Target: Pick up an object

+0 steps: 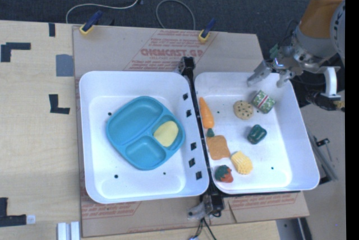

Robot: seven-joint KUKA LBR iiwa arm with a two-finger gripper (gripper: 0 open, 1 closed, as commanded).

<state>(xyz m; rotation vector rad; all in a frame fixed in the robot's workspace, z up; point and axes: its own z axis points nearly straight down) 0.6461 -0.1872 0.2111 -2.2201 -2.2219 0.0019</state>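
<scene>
Blue tray (137, 138): sits in the left bin (92, 121), tilted, with a pale yellow piece (166, 133) lying in its right-hand compartment.
Divider (193, 121): dark clips run down the seam where the two bins meet.
Carrot (206, 113): orange, lying lengthwise just inside the left wall of the right bin (291, 138).
Toast-coloured slab (218, 147): below the carrot, close to a yellow corn piece (242, 162) and a red-and-green item (224, 174) near the bin's front edge.
Cookie (243, 110): round, speckled, in the upper middle of the right bin.
Dark green piece (256, 134): alone below the cookie, with bare white floor around it.
Green-and-white can (262, 101): lies on its side just right of the cookie, the nearest object to the tool and the likeliest target.
Gripper (270, 78): fingers spread wide with nothing between them, poised above the bin's back right corner, just above the can.
Step in hand: judged an approach before the descent.
Doing it well: centre the fingers over the can, turn the wrist so they close across its narrow width, keep clear of the cookie and the bin wall, descend fully before closing.
Risk: a rounded can may roll or squirt out if pinched off-centre.
</scene>
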